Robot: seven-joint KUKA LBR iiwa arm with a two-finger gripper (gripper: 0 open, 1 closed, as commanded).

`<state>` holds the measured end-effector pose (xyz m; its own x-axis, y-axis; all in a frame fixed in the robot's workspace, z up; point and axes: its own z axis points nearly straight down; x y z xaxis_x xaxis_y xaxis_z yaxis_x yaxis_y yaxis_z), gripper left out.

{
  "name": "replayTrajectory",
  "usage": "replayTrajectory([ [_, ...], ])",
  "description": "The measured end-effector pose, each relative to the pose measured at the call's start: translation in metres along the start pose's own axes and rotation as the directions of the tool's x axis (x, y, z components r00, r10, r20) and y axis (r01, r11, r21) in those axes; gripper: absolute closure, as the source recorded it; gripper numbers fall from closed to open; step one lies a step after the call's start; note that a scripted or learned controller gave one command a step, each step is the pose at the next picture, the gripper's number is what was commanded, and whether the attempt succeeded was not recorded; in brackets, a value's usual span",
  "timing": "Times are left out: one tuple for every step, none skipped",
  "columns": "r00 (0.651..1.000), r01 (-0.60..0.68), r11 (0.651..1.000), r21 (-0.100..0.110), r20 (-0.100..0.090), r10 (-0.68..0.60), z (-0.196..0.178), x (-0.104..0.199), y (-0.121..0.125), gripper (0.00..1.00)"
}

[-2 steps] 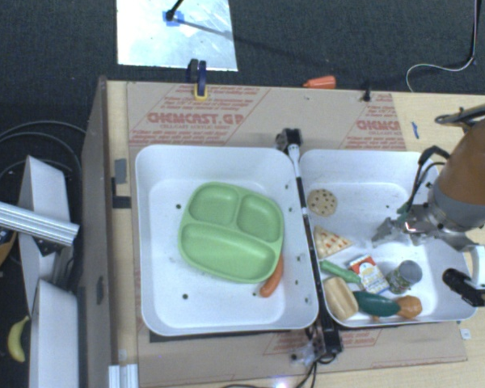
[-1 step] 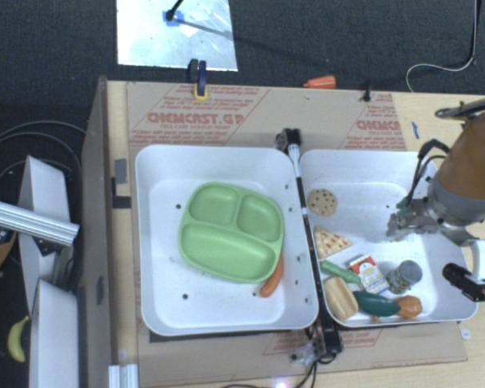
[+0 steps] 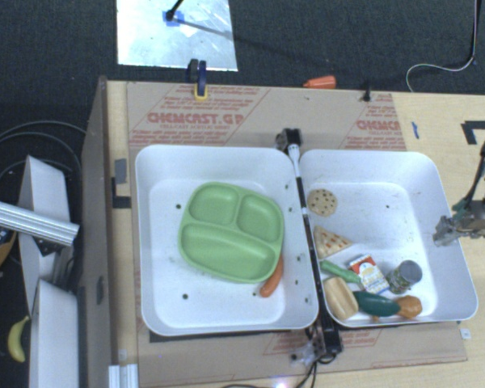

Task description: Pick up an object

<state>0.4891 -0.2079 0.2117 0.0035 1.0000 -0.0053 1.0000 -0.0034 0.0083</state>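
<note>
Dark carpet surrounds a bench (image 3: 226, 107) covered in printed cardboard, on which two shallow white bins sit side by side, touching along their inner walls.

Left bin (image 3: 166, 164): a green tray (image 3: 230, 231) with three compartments lies flat near the centre. An orange sausage (image 3: 272, 280) lies against the tray's lower right edge, close to the dividing wall.

Right bin (image 3: 420, 176): the objects cluster in the lower left part.
- A round cookie (image 3: 322, 201) lies nearest the dividing wall, at the upper end of the group.
- A pizza slice (image 3: 331, 242) lies below the cookie.
- A small red and white box (image 3: 369, 272) lies near the middle of the group.
- A can (image 3: 404, 276) stands just right of the box.
- A bread piece (image 3: 340, 297) lies at the lower left corner.
- A dark green vegetable (image 3: 376, 303) lies beside the bread, with an orange piece (image 3: 410, 305) at its right end.

Gripper (image 3: 450, 229): it sits over the right rim of the right bin, well apart from the objects. It grips nothing; how far its fingers are parted cannot be told at this resolution.
</note>
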Motion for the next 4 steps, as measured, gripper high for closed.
replayTrajectory([
  [1.000,0.004,1.000,0.005,-0.004,-0.004,0.006,0.003,0.001,0.00],
  [1.000,0.012,1.000,0.010,-0.009,-0.012,0.047,0.068,-0.003,0.00],
  [1.000,0.000,1.000,-0.005,0.004,0.000,-0.064,-0.004,-0.001,0.00],
  [1.000,0.011,1.000,0.013,-0.009,-0.010,0.018,0.045,-0.003,0.00],
])
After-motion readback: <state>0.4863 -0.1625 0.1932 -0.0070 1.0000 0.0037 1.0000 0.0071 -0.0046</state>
